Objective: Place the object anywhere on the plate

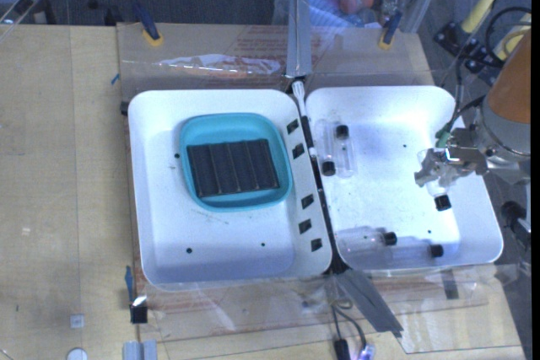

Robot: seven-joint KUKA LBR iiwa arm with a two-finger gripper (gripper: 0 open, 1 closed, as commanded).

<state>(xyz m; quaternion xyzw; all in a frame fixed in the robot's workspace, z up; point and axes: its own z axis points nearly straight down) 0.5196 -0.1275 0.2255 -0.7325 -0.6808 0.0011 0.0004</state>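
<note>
Turquoise plastic forms the plate (232, 131), a rounded square dish sitting in the left white bin (160, 206), left of the frame's centre; a dark ribbed block (232, 167) lies flat on it, covering most of its floor. The right white bin (380, 118) lies just beside it, the two sharing a divider marked with small black tabs. In the right bin, a clear tube with black ends (335, 149) lies near the divider toward the upper part, and a second clear tube with a black cap (369, 239) lies along the bin's lower edge. Which of these is the task's object cannot be told; both are well apart from the plate. The end effector (432, 173) hangs over the right side of the right bin, at the frame's right, with the grey arm and its orange band (516, 93) behind it. Whether its fingers are open or closed cannot be told, and nothing is visibly held. The pale wooden bench (51, 181) carries both bins.
</note>
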